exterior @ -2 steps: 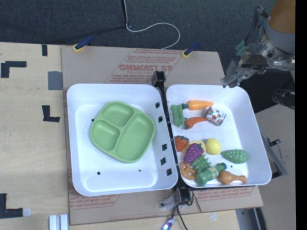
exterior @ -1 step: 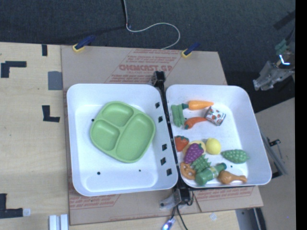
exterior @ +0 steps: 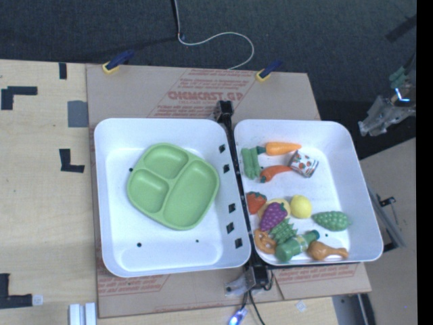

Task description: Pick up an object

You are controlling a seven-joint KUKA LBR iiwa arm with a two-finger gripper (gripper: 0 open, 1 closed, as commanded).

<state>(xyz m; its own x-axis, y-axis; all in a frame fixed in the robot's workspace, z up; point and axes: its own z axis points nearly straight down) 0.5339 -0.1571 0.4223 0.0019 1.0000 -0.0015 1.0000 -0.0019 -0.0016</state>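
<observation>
One gripper [exterior: 385,117] shows at the right edge of the camera view, a pale grey shape off beyond the upper right corner of the right bin [exterior: 352,181] — too small and blurred to make out its state, so that cannot be told. It is well apart from every object and holds nothing visible.

Nearest to it in the right bin lies a small white cup with red spots [exterior: 304,163], tipped on its side, just beside an orange carrot [exterior: 282,147] and a second orange-red piece [exterior: 276,173]. Green beans [exterior: 249,162] lie along the bin's left wall. Lower down are a yellow lemon [exterior: 300,207], purple grapes [exterior: 272,216], a red piece [exterior: 256,202] and a bumpy green fruit [exterior: 331,220]. At the bottom edge sit a green vegetable [exterior: 292,244] and an orange-brown piece [exterior: 327,251].

The left bin [exterior: 115,181] bears a green divided plate [exterior: 174,185] — three compartments, lying flat near its middle.
</observation>
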